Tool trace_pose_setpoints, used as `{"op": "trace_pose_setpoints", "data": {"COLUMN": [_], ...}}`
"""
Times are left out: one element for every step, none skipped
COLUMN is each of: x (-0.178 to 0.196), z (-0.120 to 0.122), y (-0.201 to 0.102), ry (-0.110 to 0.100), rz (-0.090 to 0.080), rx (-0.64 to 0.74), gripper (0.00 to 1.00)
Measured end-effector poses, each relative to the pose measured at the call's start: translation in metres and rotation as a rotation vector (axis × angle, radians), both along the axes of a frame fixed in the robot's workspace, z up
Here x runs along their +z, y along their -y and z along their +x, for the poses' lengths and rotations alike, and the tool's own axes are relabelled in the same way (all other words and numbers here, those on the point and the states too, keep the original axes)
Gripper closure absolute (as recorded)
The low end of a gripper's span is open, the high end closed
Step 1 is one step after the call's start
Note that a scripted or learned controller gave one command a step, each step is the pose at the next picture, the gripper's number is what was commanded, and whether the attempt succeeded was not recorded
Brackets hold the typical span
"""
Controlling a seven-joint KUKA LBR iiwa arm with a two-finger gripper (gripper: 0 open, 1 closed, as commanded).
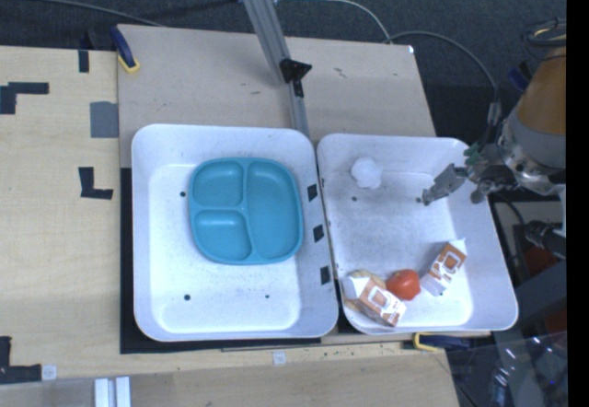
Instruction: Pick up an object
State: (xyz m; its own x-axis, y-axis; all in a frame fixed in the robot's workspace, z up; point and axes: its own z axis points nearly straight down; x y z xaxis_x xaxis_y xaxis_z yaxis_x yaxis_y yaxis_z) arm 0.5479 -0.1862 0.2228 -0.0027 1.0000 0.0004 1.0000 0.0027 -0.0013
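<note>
Pale wooden bench [212, 74] carries two shallow white plastic bins. Left bin [156, 212] holds a teal divided plate [246, 210]. Right bin [479, 304] gathers my targets at its near edge: orange-patterned packet [374, 296], small carton [445, 264], red ball [403, 284] between. My pincer [456, 182] hovers above, far side, spread and empty, nothing grasped yet.

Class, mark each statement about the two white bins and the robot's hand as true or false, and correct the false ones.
1. The blue divided plastic plate lies in the left white bin. True.
2. The small red round object lies in the left bin. False: it lies in the right white bin.
3. The hand holds the white crumpled ball. False: the ball lies apart from it.
4. Two orange-and-white cartons flank the red object. True.
</note>
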Motion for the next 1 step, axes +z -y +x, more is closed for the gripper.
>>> {"op": "trace_pose_setpoints", "data": {"x": [0.0], "z": [-0.0001], "y": [0.0], "ry": [0.0], "rz": [0.0], "rx": [0.0], "gripper": [0.0]}}
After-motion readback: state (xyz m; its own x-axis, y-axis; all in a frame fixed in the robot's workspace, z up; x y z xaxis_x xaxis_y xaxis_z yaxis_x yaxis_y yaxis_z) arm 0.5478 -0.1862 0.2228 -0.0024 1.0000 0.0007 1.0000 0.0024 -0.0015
